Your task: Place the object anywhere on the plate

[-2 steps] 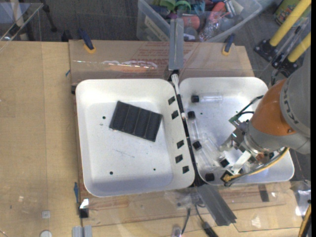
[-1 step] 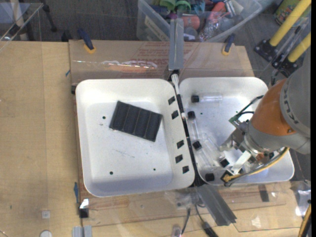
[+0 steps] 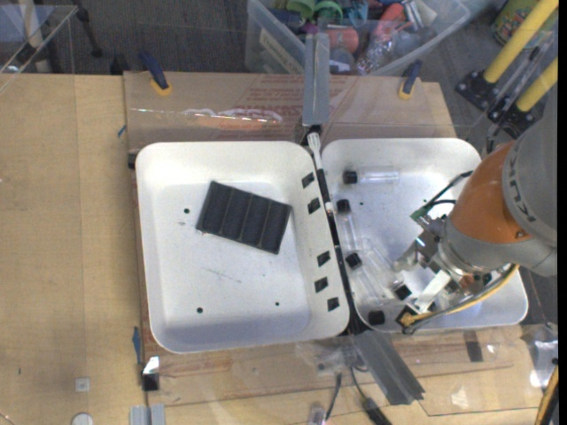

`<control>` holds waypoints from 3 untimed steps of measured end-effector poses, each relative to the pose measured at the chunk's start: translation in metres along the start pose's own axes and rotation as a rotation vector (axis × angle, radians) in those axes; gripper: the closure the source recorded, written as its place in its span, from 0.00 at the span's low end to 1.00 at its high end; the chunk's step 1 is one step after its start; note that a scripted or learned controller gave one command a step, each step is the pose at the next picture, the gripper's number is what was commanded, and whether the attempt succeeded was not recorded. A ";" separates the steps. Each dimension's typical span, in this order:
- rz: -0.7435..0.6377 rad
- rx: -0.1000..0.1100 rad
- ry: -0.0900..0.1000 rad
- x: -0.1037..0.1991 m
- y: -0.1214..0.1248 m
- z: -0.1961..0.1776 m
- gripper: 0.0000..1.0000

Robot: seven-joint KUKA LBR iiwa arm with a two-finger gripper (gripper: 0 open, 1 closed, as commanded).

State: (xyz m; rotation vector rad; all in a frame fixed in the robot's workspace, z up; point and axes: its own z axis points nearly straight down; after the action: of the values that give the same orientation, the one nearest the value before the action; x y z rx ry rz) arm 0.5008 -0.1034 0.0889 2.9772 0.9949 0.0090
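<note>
The plate (image 3: 244, 217) is a dark ridged rectangle lying flat and slightly turned in the left bin (image 3: 168, 308). Nothing rests on it. In the right bin (image 3: 461, 162), a clear plastic object (image 3: 359, 239) lies close to the divider, hard to make out against the white floor. A second clear piece (image 3: 381, 177) lies near the far wall. My gripper (image 3: 400, 277) hangs low over the right bin's near half, just right of the clear object, pointing down and to the left. The wrist hides whatever is between the fingers.
Small black pieces (image 3: 350, 177) (image 3: 353, 259) (image 3: 374, 317) dot the right bin near the divider (image 3: 321, 228), which carries several black clips. A box of coloured toys (image 3: 354, 11) stands behind the bins. The wooden bench (image 3: 62, 237) lies to the left.
</note>
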 end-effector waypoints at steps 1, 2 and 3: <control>-0.042 0.007 -0.006 0.031 -0.076 -0.095 0.00; -0.276 0.009 -0.007 0.068 -0.127 -0.095 0.00; -0.393 0.007 -0.006 0.101 -0.169 -0.148 0.00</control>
State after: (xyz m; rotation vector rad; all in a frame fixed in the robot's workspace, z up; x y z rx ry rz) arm 0.4789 0.0927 0.2370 2.7291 1.5589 -0.0036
